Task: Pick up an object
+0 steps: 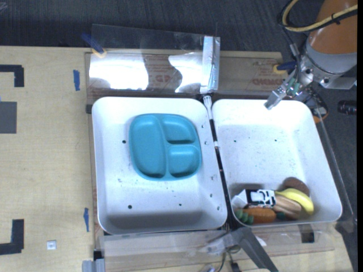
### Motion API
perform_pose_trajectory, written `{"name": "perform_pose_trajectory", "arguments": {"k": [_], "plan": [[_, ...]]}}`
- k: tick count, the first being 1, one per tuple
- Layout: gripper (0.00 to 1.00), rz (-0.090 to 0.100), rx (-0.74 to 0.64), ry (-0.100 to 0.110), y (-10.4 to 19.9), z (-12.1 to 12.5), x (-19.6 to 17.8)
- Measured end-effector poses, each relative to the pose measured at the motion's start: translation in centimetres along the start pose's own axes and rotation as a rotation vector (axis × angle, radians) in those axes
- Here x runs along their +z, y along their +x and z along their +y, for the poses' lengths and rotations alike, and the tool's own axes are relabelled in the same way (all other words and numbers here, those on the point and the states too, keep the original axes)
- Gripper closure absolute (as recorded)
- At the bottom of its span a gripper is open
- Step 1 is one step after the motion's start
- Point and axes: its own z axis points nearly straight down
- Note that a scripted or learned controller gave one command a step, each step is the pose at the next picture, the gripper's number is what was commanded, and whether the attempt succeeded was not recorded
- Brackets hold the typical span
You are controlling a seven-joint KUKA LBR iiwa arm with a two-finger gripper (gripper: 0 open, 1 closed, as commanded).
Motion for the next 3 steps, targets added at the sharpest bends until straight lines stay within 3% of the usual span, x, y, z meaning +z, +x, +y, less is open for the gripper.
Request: {"name": "perform_pose_trajectory", "arguments": {"k": [1,2,3], "plan": [[1.0,0.005,0.121,0.006,-0.8,-1.3,-4.9],[1.0,0.012,0.084,0.013,5.0,-6.8,0.9],[1.0,0.009,0.192,0.011,3.2,-1.0,3.2]]}}
